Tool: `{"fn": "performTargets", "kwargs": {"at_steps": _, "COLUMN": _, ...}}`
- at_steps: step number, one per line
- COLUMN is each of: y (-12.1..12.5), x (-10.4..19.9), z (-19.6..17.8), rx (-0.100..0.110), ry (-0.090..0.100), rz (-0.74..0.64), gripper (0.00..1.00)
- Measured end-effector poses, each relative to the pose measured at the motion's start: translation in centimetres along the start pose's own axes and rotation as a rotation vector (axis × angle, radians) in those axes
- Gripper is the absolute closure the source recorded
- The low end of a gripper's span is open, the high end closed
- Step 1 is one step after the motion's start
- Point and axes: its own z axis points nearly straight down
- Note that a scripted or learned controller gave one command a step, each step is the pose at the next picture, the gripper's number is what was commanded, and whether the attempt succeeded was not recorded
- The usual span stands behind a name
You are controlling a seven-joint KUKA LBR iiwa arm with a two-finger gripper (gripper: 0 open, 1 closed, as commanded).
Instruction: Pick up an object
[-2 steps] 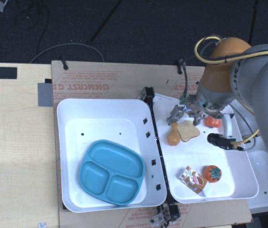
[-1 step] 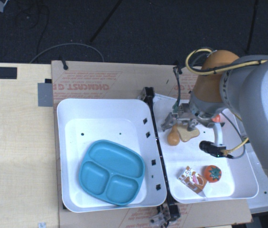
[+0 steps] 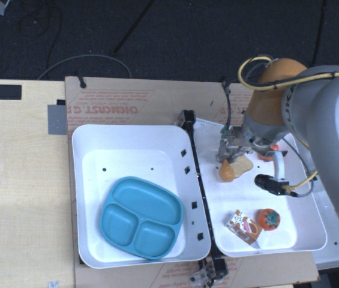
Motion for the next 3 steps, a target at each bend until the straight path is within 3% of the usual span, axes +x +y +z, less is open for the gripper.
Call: {"fn": "performTargets", "kwargs": {"at_steps": 3, "y": -1.0, "x": -0.8, "z": -15.7, "rx": 0.003, "ry": 0.001, "rz": -0.001, "gripper": 1.0}}
